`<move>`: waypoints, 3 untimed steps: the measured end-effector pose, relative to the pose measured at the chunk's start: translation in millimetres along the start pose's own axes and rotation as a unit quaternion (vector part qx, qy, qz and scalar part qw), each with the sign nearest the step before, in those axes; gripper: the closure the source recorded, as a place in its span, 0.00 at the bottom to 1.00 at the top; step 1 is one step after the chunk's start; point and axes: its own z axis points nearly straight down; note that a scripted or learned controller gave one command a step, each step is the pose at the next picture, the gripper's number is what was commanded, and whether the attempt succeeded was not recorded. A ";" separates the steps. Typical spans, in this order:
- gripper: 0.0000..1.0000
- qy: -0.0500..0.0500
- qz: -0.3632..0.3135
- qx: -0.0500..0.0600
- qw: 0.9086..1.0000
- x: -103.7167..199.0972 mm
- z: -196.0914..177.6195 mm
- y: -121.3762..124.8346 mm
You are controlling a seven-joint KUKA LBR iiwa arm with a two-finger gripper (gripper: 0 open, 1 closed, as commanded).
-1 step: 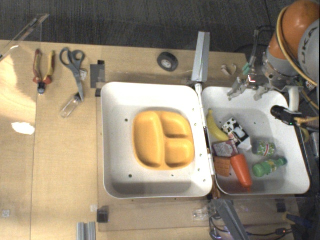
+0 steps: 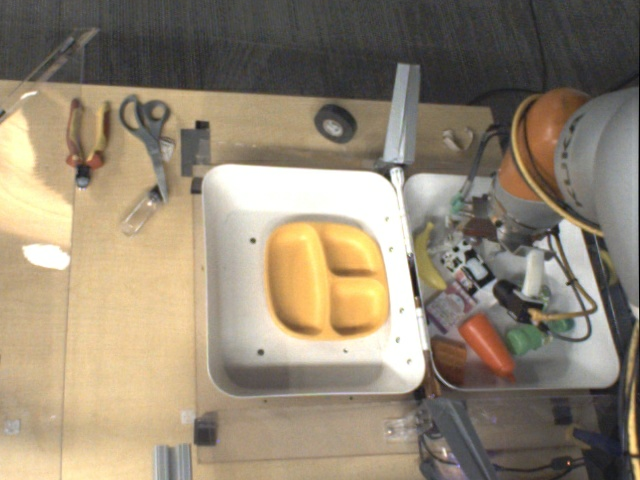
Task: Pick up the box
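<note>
Over right bin point(image 2: 600, 368), gripper point(image 2: 478, 253) amid clutter

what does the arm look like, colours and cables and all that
The arm is bulky and rounded, light grey, with a glossy orange band above the wrist. Dark cables loop around that band, and thinner wires, some green-tipped, trail by the dark gripper hardware over the right bin.

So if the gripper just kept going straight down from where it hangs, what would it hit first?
Probably the clutter in the right bin. The gripper points down over the pile near the banana, with a small printed box-like item directly beneath. Depth is unclear from this one slanted view.
</note>
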 end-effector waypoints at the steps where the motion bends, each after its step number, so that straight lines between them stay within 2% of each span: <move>1: 0.00 0.000 -0.070 -0.002 0.998 -56.1 -72.9 -34.3; 2: 0.00 0.000 -0.058 -0.008 0.998 -19.0 4.8 -67.1; 3: 0.00 -0.004 -0.154 -0.014 0.988 -3.9 9.7 -68.3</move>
